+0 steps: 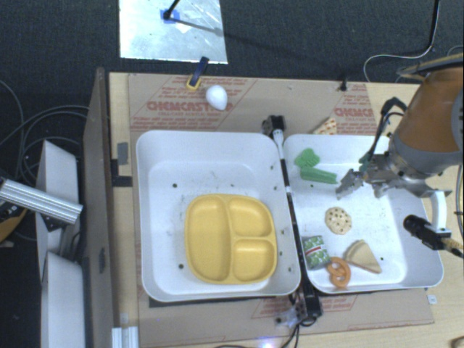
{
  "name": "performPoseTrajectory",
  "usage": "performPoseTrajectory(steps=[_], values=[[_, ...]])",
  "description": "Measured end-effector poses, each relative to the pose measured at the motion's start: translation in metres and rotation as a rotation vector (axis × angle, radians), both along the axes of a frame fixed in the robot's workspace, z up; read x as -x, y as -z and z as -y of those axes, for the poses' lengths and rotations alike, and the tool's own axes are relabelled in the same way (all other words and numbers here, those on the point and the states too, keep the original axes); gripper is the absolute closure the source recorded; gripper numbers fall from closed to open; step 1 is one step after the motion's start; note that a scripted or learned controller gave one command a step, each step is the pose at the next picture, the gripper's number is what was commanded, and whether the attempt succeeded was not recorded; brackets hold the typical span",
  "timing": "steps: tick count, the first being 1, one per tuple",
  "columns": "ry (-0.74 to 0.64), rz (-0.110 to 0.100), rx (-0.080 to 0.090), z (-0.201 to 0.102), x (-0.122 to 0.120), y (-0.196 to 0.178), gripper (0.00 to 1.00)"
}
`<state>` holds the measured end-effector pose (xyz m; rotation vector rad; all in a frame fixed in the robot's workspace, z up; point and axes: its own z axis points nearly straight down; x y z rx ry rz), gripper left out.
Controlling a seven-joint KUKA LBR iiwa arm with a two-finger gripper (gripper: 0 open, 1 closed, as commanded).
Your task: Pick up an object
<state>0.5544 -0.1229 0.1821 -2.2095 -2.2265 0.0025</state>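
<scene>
White right bin (417, 267) holds the items. Camera view: green block (313, 167) lies at the bin's upper left. Cookie (338, 220) sits mid-bin. Small green-and-white packet (315, 251), pretzel (337, 271) and tan wedge (362, 257) are grouped along the near edge. Gripper (365, 183) hangs over the bin's upper middle, between green block and right wall, fingers spread apart with nothing between them. Left bin (156, 194) carries a yellow divided tray (230, 238). White egg-like ball (216, 96) rests on cardboard (167, 104) behind the bins.
</scene>
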Motion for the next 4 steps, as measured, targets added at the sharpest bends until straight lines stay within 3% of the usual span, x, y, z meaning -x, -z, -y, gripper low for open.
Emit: performPoseTrajectory(steps=[1,2,3,4], values=[[0.006,-0.004,0.0,-0.007,0.011,0.089,0.0],[0.001,0.013,0.004,-0.004,-0.081,0.097,0.0],[-0.002,-0.016,0.003,-0.021,-0.112,0.097,0.0],[0.002,-0.004,0.005,-0.033,-0.113,0.096,0.0]])
